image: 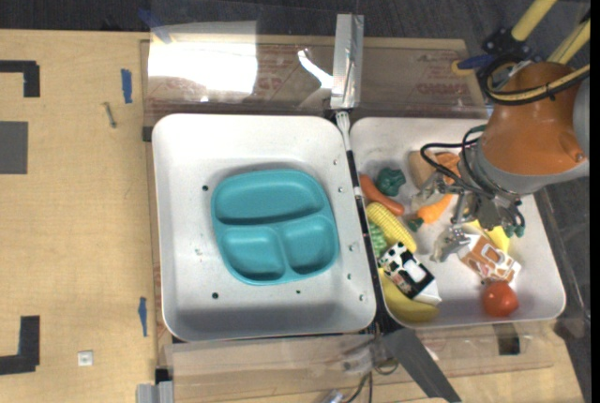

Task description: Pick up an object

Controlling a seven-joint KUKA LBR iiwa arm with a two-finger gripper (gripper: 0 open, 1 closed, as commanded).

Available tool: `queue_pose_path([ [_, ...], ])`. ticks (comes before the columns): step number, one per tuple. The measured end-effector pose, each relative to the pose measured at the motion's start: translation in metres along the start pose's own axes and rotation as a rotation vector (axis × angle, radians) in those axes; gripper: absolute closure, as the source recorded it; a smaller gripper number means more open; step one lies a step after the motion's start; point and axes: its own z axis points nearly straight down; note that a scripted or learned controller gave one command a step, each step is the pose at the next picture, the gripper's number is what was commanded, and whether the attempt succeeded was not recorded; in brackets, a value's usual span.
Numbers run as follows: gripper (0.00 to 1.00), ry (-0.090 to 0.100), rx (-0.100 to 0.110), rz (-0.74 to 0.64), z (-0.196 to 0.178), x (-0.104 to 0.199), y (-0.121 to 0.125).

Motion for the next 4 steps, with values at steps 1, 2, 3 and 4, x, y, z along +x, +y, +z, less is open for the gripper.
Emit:
queue_pose_path([
  [1, 0.00, 0.012, -0.001, 0.013, 0.021, -0.019, 0.004],
  [2, 1.00, 0.008, -0.001, 0.012, 0.010, -0.020, 0.005],
  [3, 0.00, 0.009, -0.001, 0.012, 0.010, -0.020, 0.005],
  [4, 0.00, 0.013, -0.002, 0.014, 0.022, -0.050, 0.004],
])
